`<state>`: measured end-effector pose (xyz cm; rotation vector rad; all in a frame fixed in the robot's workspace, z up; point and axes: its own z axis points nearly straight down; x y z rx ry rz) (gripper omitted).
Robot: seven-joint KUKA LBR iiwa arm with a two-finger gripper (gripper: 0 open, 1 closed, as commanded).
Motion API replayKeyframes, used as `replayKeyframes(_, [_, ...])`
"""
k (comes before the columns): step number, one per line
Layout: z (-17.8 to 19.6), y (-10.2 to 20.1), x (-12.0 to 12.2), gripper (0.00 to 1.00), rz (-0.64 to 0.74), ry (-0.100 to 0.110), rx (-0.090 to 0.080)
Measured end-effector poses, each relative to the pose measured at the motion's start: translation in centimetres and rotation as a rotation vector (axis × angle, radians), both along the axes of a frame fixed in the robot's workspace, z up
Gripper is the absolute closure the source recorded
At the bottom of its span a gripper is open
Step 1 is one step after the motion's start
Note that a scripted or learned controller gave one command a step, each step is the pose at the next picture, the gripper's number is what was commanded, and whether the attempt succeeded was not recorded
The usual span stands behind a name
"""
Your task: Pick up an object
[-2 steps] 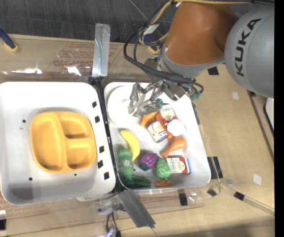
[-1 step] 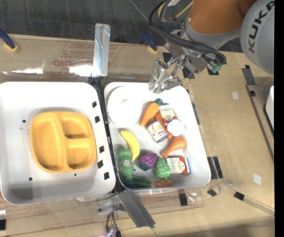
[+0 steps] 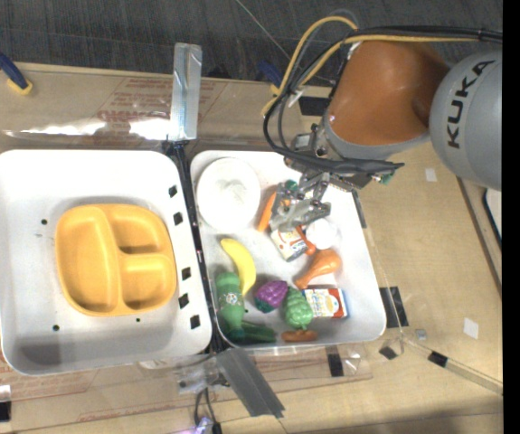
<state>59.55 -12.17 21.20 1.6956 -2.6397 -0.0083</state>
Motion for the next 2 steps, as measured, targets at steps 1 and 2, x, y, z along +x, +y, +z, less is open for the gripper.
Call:
replayKeyframes(1, [6.5, -6.3, -1.7, 1.00, 0.303, -0.008, -0.001])
replayKeyframes(2, [-5.8, -6.0, -11.2, 1.00, 0.335, 0.005, 0.008])
